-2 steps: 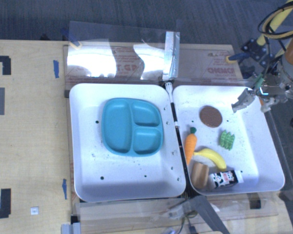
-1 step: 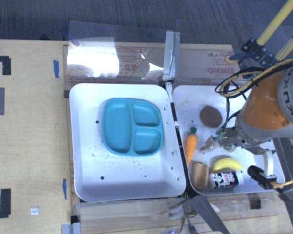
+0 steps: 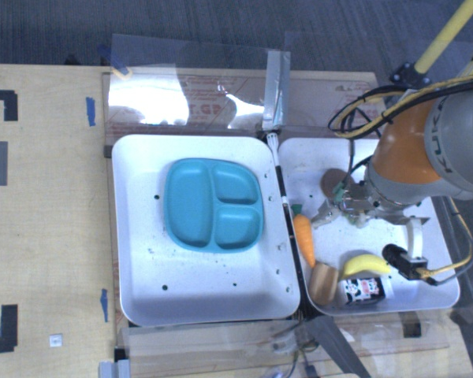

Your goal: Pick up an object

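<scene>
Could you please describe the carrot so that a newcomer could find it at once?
Look in the right-hand white bin, along its left wall beside the divider. The carrot lies there lengthwise, above a brown block; it is the only slim orange thing among them.

The grey arm (image 3: 449,144) reaches in from the right, its orange-banded wrist (image 3: 402,152) angled downward and leftward.

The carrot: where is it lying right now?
The carrot lies in the right bin, along its left wall, beside the divider from the left bin. A brown block sits just below it, the banana to its lower right.
</scene>
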You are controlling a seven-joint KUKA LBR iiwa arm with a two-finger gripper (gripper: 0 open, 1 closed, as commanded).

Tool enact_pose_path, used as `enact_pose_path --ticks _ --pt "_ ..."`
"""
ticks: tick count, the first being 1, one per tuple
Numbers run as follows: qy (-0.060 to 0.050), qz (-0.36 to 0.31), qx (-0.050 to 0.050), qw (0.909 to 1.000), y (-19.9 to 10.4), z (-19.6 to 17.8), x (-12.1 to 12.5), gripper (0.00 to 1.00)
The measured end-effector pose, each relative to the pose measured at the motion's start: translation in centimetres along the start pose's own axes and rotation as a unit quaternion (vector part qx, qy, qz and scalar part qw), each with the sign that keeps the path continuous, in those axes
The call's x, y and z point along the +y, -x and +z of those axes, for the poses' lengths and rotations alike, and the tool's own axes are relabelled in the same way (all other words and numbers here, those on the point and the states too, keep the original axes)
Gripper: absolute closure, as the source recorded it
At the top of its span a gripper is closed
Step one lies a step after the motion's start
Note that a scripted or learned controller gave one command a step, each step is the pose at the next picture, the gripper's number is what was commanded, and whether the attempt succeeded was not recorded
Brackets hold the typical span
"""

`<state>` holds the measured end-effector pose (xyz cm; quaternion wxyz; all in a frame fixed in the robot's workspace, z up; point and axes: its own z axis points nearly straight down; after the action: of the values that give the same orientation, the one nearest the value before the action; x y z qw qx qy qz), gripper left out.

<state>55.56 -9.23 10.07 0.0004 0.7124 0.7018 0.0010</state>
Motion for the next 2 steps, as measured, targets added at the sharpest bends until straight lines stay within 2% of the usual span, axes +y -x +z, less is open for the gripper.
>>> enact_pose_path --ticks 1,2 --pt "0.002 -0.021 -0.001 0.9998 3.6 1.4 7.8 0.00" --pt "0.004 -0.022 -0.002 0.9998 3.5 0.3 7.9 1.00"
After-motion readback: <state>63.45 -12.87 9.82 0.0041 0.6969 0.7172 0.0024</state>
